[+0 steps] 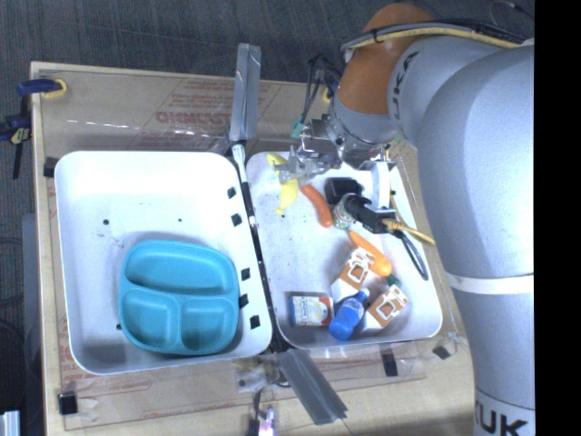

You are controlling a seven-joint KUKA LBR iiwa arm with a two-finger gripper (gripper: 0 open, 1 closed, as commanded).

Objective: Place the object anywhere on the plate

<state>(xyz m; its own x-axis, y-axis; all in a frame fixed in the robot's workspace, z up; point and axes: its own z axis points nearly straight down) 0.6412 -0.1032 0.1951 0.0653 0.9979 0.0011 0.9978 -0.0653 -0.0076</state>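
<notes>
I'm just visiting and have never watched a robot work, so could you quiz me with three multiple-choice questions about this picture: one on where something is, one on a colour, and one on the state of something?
1. Where is the plate?
A. In the left bin
B. In the right bin
C. On the floor

2. What colour is the plate?
A. Red
B. Blue
C. Black

3. What is on the plate at this moment?
A. A bottle
B. A carrot
C. Nothing

Answers:
1. A: the plate lies in the left bin, toward its near end.
2. B: it is light blue, with three compartments.
3. C: all its compartments are bare; the blue bottle, the orange carrot and the other small items lie in the right bin, where the arm reaches in.
</notes>
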